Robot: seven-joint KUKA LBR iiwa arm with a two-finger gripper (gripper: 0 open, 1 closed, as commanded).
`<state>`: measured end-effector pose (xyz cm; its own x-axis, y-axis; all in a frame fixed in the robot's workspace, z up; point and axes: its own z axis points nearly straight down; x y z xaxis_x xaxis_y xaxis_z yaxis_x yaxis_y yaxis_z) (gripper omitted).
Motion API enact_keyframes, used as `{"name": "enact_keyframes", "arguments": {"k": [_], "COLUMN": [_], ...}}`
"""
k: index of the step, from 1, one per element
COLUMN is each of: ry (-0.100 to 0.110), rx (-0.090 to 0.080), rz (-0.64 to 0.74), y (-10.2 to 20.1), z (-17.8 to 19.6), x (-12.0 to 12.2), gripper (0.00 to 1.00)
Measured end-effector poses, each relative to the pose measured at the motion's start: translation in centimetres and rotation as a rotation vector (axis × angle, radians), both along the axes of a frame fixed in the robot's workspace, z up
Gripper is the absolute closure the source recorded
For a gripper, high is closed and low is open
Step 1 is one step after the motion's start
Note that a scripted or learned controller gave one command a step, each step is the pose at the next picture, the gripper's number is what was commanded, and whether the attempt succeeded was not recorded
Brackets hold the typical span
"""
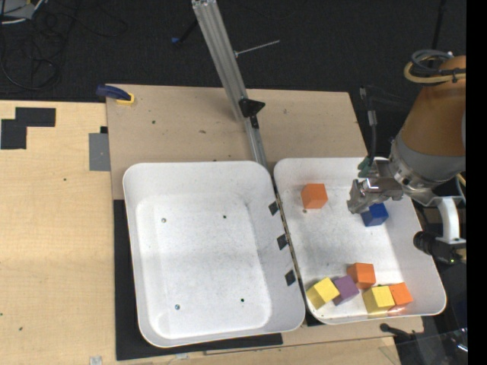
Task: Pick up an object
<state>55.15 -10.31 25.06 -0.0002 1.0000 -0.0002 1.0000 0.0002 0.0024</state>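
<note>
Overhead view of the surface (pixel 68 226) with two white bins side by side. The left bin (pixel 204 249) carries no blocks. The right bin (pixel 346 238) holds seven: an orange block (pixel 313 196) near its far left corner, a blue block (pixel 374 214) toward its far right edge, and a cluster along its near edge made up of a yellow block (pixel 323 291), a purple block (pixel 345 288), a second orange block (pixel 362 274), a second yellow block (pixel 378 299) and a third orange block (pixel 399 294). The arm (pixel 430 139) reaches in from the right; its gripper (pixel 370 194) sits just over the blue block, touching or nearly touching its far side. Whether the fingers are open or closed cannot be told, and no block is seen between them. Judged from this, the pick is at the approach or grasp stage: the blue block lies in the bin, and closing and lifting remain.
</note>
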Motion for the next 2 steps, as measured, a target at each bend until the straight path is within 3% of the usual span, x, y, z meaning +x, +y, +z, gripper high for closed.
{"name": "enact_keyframes", "arguments": {"k": [1,2], "ry": [0.001,0.006], "rx": [0.000,0.002], "rz": [0.001,0.002], "y": [-0.1,3.8], "z": [3.9,2.6], "x": [0.0,-0.7], "gripper": [1.00,1.00]}}
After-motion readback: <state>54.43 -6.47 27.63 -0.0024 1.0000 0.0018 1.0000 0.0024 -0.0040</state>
